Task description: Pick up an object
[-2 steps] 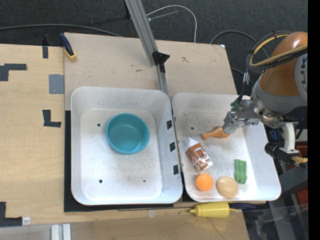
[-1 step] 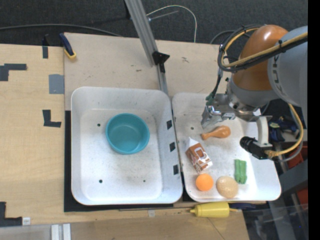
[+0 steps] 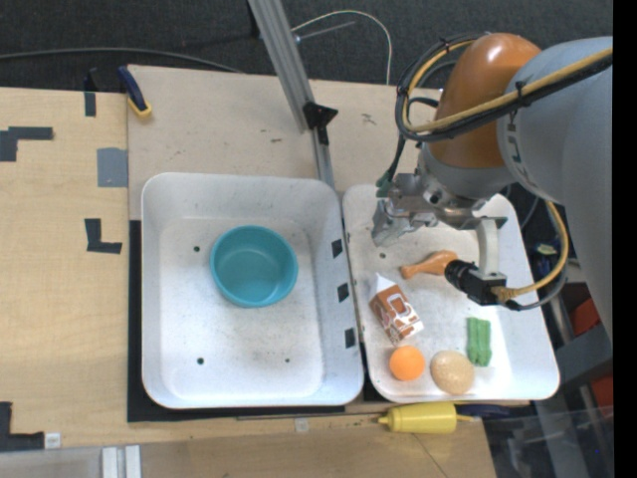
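Gripper hangs over the far-left corner of the right bin, and honestly I can't tell how it's set from this angle. Closest grab looks like the orange drumstick toy just beside it: probably light, hard, slick plastic. I'd pinch the fat end, since the thin end would likely squirt out.

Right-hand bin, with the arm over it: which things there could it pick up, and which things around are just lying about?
Part of the job:
gripper
orange ball
carton
tan egg-shaped thing
green piece
orange drumstick-shaped piece

Just lying about:
teal bowl in the left bin
yellow bottle on the bench
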`<state>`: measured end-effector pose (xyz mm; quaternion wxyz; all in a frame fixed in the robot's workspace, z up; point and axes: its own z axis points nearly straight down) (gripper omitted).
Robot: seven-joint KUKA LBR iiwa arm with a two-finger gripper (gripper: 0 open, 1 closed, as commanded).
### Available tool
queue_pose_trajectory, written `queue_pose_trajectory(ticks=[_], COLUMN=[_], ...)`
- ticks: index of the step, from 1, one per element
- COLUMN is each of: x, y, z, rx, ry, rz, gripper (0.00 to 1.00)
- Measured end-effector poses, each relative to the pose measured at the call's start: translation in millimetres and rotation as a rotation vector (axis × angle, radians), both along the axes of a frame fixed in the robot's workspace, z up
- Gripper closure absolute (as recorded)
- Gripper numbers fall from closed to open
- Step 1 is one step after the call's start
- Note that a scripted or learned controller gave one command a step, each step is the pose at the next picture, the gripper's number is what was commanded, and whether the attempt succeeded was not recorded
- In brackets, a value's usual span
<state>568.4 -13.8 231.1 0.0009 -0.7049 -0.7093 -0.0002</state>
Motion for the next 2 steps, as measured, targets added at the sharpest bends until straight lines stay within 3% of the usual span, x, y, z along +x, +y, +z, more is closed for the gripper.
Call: queue_pose_trajectory(ticks=[1, 2], x=[17.5, 29.1], y=[45.1, 96.7], z=[-10.6, 1.3], rx=[-0.001, 0.0], ry=[0.001, -0.001], rz=[0.0, 0.001], gripper=[1.0, 1.0])
